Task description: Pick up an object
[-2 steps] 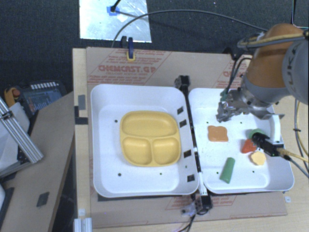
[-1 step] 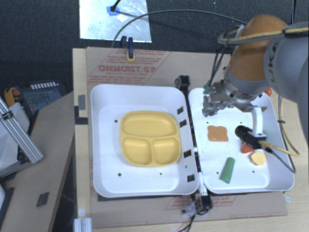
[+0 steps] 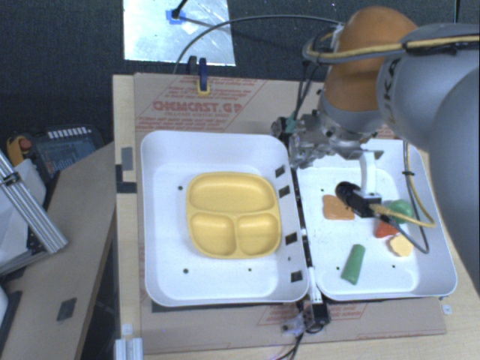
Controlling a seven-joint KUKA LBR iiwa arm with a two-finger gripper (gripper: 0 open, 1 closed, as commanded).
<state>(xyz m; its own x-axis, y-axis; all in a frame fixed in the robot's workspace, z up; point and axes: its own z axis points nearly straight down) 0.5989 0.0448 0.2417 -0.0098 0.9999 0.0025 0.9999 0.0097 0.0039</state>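
In the right bin (image 3: 431, 276) lie several small objects. An orange flat piece (image 3: 337, 209) sits near the middle, and a green cylinder (image 3: 353, 264) lies toward the front. At the right are a red piece (image 3: 385, 229), a yellow piece (image 3: 401, 246) and a green rounded piece (image 3: 402, 208). My gripper (image 3: 309, 148) hangs over the bin's back left corner, close to the wall between the bins, behind the orange piece. Nothing shows in its grasp.
The left bin (image 3: 161, 201) holds a yellow divided tray (image 3: 232, 214). The grey arm with its orange band (image 3: 364, 58) covers the back right of the right bin. A yellow cable (image 3: 412, 220) loops over the objects at the right.
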